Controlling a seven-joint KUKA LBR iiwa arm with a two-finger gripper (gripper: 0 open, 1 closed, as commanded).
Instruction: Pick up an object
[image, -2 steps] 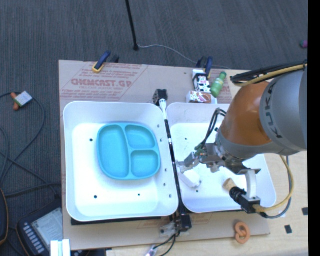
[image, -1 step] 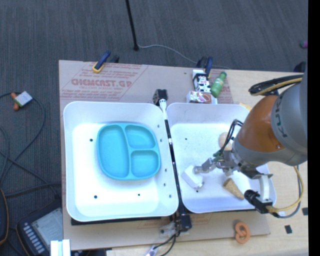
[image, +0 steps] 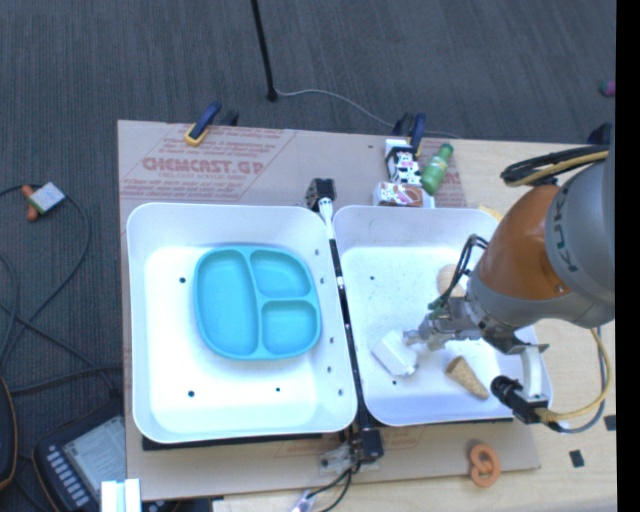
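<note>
Approach step. Pincer (image: 418, 338) low in right bin (image: 400, 225); opening not discernible, nothing visibly held. White block (image: 393, 355) just below-left; next: centre, descend, close.

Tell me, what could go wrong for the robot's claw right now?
The gripper hovers by the small white block in the right white bin. It looks off to the block's side, so it might nudge the block away rather than grab it. The tan cone-shaped piece lies close by, so the arm could bump it too. The block also sits near the bin's front wall, which could block a finger.
</note>
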